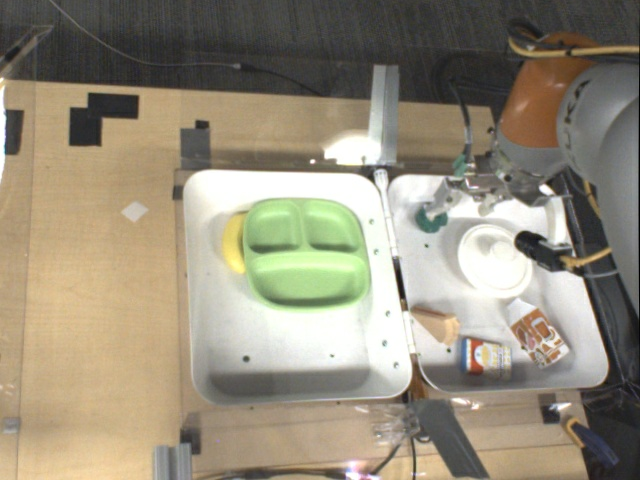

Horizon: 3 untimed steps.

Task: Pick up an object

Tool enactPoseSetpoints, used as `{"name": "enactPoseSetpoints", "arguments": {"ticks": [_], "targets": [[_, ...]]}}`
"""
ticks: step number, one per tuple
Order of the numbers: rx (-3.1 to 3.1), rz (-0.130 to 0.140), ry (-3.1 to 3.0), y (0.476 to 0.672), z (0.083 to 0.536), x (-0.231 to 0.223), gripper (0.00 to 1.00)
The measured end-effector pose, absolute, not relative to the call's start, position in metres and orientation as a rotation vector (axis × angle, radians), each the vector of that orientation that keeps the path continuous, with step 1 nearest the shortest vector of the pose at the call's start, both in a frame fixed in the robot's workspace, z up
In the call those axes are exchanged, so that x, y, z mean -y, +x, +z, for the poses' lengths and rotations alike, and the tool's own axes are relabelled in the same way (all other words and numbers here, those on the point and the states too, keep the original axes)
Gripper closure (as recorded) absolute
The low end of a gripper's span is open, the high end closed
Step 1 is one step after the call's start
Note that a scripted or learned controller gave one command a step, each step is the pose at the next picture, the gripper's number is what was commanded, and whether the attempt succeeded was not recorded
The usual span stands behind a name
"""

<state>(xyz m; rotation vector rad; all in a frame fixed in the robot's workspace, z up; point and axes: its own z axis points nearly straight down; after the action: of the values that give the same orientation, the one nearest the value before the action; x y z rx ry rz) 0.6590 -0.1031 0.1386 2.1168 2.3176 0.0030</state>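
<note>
Tray (303, 251) in left bin (210, 298), over banana (233, 244).

Grey arm (600, 118), orange band (535, 108), black cables (462, 108).

Green tray (305, 251) — smooth plastic (matt); bench (90, 298) wood.

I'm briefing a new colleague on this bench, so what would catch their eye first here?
The bright green divided plate in the left bin stands out most, with something yellow peeking from under its left edge. Next, the arm's orange band at upper right, above the right bin, which holds a white round lid, a small can and a printed packet.
</note>
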Motion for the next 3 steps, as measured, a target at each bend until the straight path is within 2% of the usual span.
{"name": "enactPoseSetpoints", "arguments": {"ticks": [1,2,3], "targets": [[-2.209,0.007,2.227,0.671,0.087,0.09,0.0],[-2.21,0.016,2.217,0.674,0.101,0.089,1.0],[-2.21,0.016,2.217,0.674,0.101,0.089,0.0]]}}
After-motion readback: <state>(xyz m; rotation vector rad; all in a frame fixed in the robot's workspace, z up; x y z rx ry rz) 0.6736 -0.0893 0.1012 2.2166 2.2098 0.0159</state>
